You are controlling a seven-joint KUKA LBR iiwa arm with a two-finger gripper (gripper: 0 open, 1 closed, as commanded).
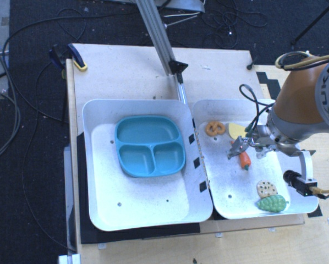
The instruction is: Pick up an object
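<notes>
Camera view looks down on the right bin (225,202), where the gripper (240,148) hangs low over the middle of the floor, its grey metal fingers pointing toward the bins' shared edge. Just beside it, on the arm's side and a little nearer the camera, lies a small orange carrot (245,160), its long axis running roughly up and down the picture, top end tucked close under the wrist. How wide the fingers stand I cannot tell (they blur into the wrist hardware), and nothing is seen between them, so I would not call the carrot held. A pretzel (214,128) and a yellow piece (236,131) sit near, toward the far wall; a cookie (267,188) and a green lump (272,203) lie well apart by the near wall. The carrot seems the likeliest target: the tips would need to shift back toward the arm and turn across its length.
</notes>
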